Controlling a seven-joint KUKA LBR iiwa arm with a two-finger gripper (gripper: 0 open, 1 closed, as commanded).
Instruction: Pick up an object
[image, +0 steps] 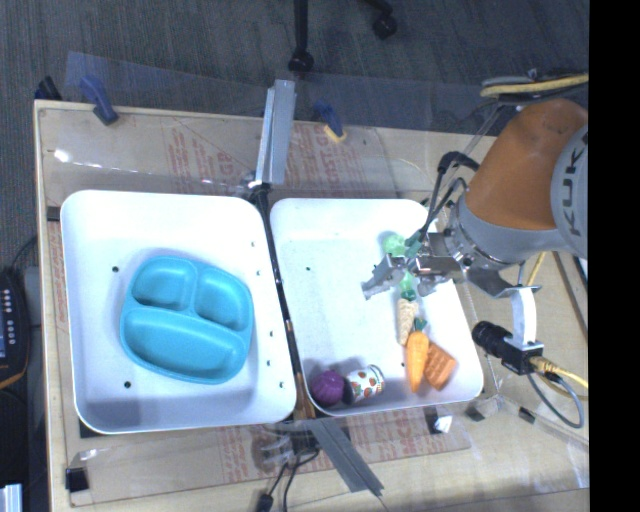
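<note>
One gripper (392, 278), apparently open, above carrot (415, 360).

Two white bins (170, 205) are sitting side by side. One blue divided tray (187, 318) is lying in the left; roughly six small toy foods (417, 360) (some overlapping, hard to separate) are lying in the right.

A pale wooden worktop (150, 150) under a clear plastic sheet with red printed markings fills most of the scene. Beyond its far edge lies dark grey carpeted floor (150, 40), where a black stand base (300, 62) rests. Lighting is even and bright.
</note>
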